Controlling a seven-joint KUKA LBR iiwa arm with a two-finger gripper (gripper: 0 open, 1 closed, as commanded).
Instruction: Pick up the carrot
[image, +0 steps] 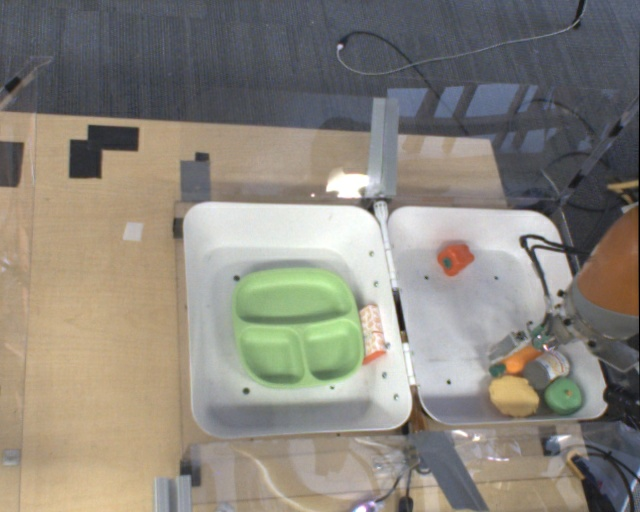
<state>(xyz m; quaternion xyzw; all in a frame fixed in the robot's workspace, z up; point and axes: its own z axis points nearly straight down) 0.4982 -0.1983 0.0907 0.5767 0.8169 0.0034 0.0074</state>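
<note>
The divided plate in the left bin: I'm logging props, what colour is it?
Light green; the divided plate shows clearly in the camera view.

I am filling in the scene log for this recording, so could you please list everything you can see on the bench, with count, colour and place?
bins: two, white, side by side on the bench
divided plate: one, light green, in the left bin
packet: one, pale with red-orange, in the left bin, against the plate's right edge
small toy: one, orange-red with a green bit, upper part of the right bin
carrot: one, orange, lower right of the right bin, at the hand
lumpy item: one, yellow, lower right corner of the right bin
round item: one, green, right of the yellow one
arm: one, grey with orange band, entering from the right
hand: one, over the carrot
</note>
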